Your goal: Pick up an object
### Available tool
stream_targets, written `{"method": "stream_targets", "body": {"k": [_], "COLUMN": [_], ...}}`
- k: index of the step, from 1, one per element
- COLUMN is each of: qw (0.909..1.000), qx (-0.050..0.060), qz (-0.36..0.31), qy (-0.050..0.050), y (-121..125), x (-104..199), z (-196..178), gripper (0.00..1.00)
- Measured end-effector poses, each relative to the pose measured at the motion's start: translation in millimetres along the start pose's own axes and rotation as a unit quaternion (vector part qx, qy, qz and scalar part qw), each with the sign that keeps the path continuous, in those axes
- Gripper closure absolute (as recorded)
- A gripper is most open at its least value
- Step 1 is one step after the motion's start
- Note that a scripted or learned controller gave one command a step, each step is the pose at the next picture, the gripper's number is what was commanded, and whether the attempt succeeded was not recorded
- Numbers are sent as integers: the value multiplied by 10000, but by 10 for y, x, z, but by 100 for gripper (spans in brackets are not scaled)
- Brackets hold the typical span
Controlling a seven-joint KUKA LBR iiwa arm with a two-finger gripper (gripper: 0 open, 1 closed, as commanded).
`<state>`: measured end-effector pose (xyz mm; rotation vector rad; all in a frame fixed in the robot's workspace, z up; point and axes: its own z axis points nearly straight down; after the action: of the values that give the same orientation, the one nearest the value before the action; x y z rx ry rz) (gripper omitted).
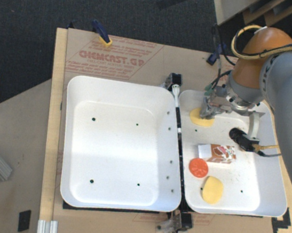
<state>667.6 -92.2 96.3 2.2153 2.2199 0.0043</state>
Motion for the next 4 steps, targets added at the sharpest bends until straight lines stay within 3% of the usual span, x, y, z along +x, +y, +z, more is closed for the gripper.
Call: {"method": "stream_targets", "body": {"k": [1,3,4], "qw": [10000,10000,10000], "qx": [-82,-66,58], "qz": [-21,-31,-19], "qy": [10,27,17], "y": [34,-56,-831], "x": [573,1785,2155], "z": [-2163,-4493,-3943], "gripper": [100,100,100]}}
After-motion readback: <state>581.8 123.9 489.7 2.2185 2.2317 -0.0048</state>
